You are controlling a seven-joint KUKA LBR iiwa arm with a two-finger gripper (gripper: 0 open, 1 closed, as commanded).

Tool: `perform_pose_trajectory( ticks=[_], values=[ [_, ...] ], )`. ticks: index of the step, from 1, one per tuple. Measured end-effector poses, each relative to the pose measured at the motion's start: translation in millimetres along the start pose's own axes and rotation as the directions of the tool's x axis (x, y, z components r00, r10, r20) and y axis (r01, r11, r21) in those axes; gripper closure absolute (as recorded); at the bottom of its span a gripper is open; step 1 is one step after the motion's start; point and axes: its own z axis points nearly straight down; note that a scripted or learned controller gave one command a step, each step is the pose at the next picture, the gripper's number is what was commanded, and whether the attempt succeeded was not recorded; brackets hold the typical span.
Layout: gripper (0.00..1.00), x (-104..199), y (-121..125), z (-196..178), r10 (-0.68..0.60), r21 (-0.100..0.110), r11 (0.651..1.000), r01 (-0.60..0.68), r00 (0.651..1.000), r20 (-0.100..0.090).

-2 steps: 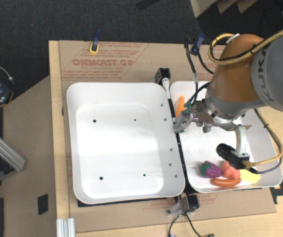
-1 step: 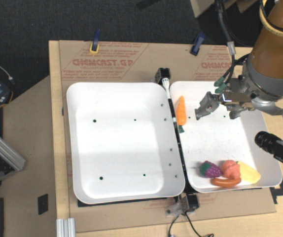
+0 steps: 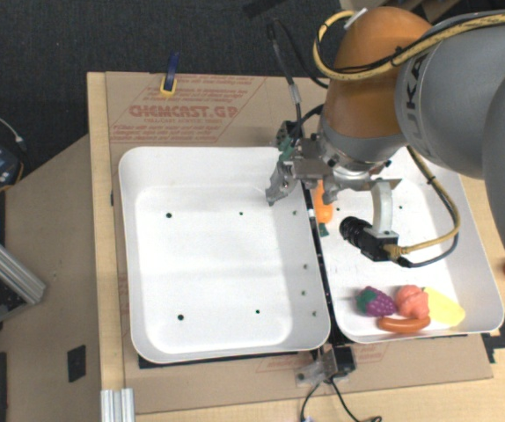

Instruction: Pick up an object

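from the camera view, the gripper (image 3: 323, 202) hangs at the centre of the frame over the seam between the two bins, and a small orange piece (image 3: 323, 209) shows at its tip; i cannot tell its state. the toy fruit pile (image 3: 404, 309) lies to its lower right, in the right bin (image 3: 477, 262). the cardboard (image 3: 186, 108) at the upper left reads "chemcast gp".

The grey arm (image 3: 446, 69) with its orange band (image 3: 371, 55) reaches in from the right and hangs over the seam between the two white bins. The gripper (image 3: 321, 202) sits low at the inner edge of the right bin (image 3: 472, 262), with a small orange object (image 3: 323, 209) at its tip. Purple grapes (image 3: 376, 301), a peach-coloured fruit (image 3: 413, 300), a yellow piece (image 3: 444, 309) and a red-orange sausage shape (image 3: 402, 324) cluster at that bin's near edge. The left bin (image 3: 208, 253) lies on the cardboard-topped table (image 3: 191, 108).
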Motion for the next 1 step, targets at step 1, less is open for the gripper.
perform_pose_trajectory(
  ticks=[1],
  values=[
    [0.0, -43.0, -60.1, 37.6, 0.011, -0.002, 1.0, -0.011, 1.0, 0.002]
  ],
)
